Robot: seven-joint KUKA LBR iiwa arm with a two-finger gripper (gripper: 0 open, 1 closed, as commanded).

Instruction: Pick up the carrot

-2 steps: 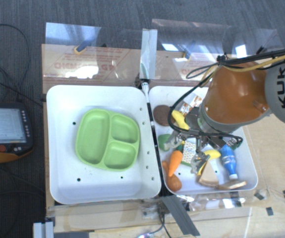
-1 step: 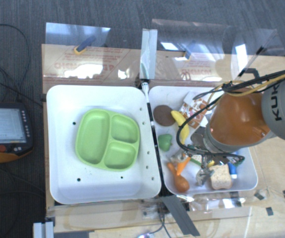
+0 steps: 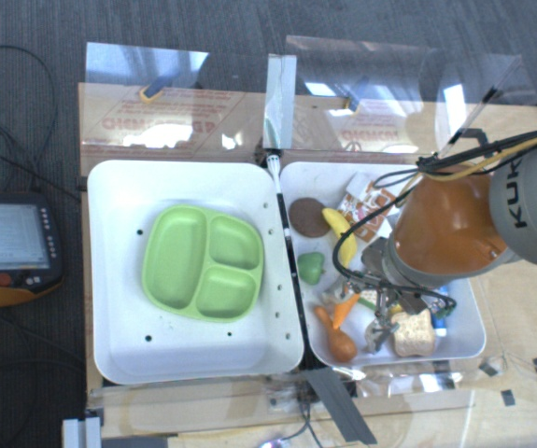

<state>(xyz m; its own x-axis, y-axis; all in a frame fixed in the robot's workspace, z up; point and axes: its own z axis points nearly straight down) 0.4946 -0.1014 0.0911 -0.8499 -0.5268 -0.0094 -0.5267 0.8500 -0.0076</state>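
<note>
Low in the right bin [image 3: 469, 339], the slim, tapered orange carrot [image 3: 345, 310] lies just left of the metal gripper [image 3: 380, 329], among other toy food. Whether the gripper is clasping anything, I cannot tell. A glossy green divided tray [image 3: 203, 262] sits in the left bin [image 3: 119, 250].

Arm [image 3: 455, 222] reaching from right (orange band showing), pincer [image 3: 377, 329] pointed down.

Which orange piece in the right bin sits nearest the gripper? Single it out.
The carrot, the bright orange piece lying just left of the gripper. The other, duller orange-brown piece lies lower, toward the right bin's front wall.
</note>
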